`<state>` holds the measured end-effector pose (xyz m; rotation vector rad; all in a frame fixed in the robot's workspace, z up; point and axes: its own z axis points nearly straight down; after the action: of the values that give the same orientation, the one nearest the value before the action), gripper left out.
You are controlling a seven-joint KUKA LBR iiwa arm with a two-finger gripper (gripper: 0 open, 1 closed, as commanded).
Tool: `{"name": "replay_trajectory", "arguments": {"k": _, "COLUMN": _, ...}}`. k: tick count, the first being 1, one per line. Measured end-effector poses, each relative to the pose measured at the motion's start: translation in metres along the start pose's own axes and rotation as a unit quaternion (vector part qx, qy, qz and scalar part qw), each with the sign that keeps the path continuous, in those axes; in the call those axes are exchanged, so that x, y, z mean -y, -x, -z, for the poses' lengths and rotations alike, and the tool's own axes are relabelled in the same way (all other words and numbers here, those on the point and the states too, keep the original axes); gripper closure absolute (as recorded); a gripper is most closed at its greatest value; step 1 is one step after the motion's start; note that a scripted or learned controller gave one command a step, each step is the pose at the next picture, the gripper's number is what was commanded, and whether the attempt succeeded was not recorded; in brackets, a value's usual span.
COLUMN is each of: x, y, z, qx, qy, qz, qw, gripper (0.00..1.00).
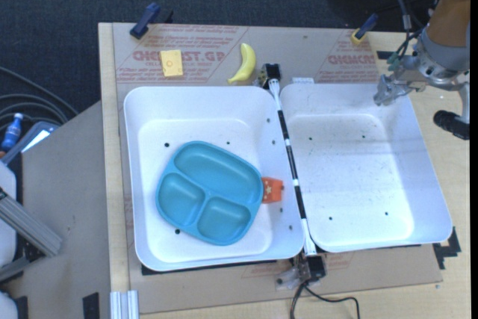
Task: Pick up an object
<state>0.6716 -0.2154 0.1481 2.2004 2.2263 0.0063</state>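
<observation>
Your tool (383, 91) hung at the right white bin's (418, 160) far rim, grip state impossible to tell, nothing in it. You needed to cross to the left white bin (142, 131), where the small orange block (272, 190) touched the glossy blue three-compartment plastic plate (210, 191).

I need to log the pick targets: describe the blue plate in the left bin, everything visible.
The blue plate is a light blue divided tray, apparently plastic, with rounded corners and three compartments: one long section along its upper side and two smaller ones below. It lies flat, right side up, turned at a slant on the floor of the left bin, in its lower middle. Its compartments hold nothing. A small orange object sits against its right edge.
</observation>
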Motion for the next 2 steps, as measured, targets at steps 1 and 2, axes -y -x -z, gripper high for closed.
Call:
{"name": "replay_trajectory", "arguments": {"k": 1, "x": 0.000, "y": 0.000, "z": 0.000, "qx": 0.000, "qy": 0.000, "qz": 0.000, "qw": 1.0000, "gripper": 0.00}}
{"name": "replay_trajectory", "arguments": {"k": 2, "x": 0.005, "y": -0.001, "z": -0.063, "qx": -0.013, "qy": -0.011, "qz": -0.003, "qw": 0.9999, "gripper": 0.00}}
